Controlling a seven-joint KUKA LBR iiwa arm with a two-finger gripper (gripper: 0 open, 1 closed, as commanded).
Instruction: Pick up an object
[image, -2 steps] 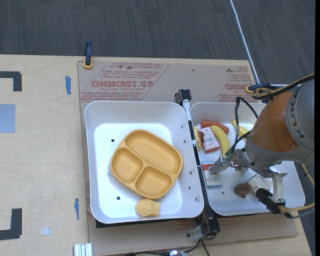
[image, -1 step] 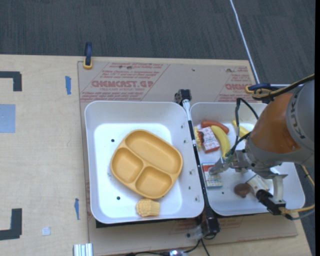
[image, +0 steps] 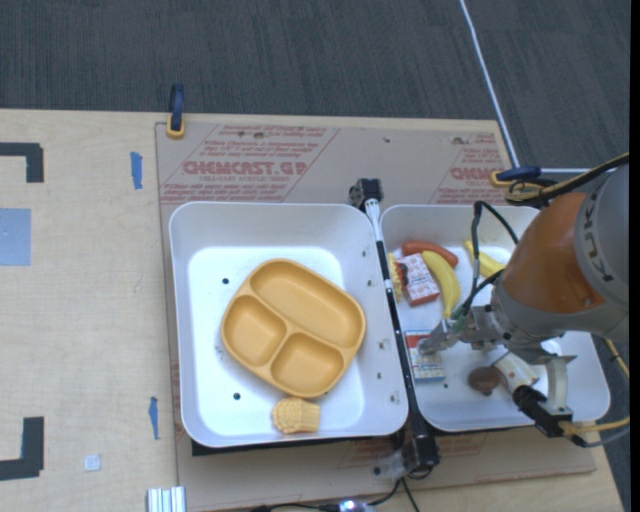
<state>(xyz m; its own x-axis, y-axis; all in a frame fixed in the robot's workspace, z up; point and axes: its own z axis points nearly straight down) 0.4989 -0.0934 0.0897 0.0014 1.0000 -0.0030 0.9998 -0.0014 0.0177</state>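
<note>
Over the right bin (image: 590, 395) the arm (image: 560, 270) leans in from the right, and its gripper (image: 440, 340) hangs low by that bin's left wall, just above a small flat packet (image: 430, 366) lying against the divider. Whether the pincer is released or clenched cannot be told from this slant, since the wrist hides it, and nothing can be seen held in it. Candidate objects in this bin are a banana (image: 447, 280), a red sausage-like piece (image: 428, 250), a red and white wrapper (image: 416, 280) beside them, and a small brown lump (image: 486, 379) near the front. The left bin (image: 190, 300) holds a yellow divided tray (image: 292, 327) and a piece of toy corn (image: 296, 414) at its front edge. From here the likely trouble is the wall: a descent this close to the divider could catch a finger on the rim, or pinch the thin packet's edge so that it slides out flat. The cables trailing near the brown lump might also snag or nudge it.
</note>
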